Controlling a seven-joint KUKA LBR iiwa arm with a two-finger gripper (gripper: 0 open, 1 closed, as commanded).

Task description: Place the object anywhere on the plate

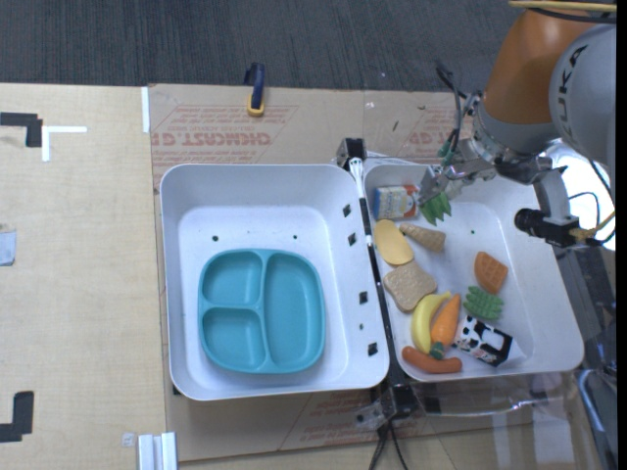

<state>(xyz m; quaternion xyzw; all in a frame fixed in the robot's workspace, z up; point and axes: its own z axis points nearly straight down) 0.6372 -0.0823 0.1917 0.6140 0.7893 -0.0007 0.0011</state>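
While the gripper (438, 186) is hung over the far left corner of the right bin (549, 352), a green leafy toy (434, 205) is seen between its fingers, closed on it | blue carton (394, 202) just left | teal plate (263, 310) is set in the left bin (186, 262), well apart.

A blue and yellow clamp (255, 89) sat at twelve o'clock on the brown cardboard (294, 125) behind the bins.

Bare teal plate (263, 311), crowded right bin (549, 346)
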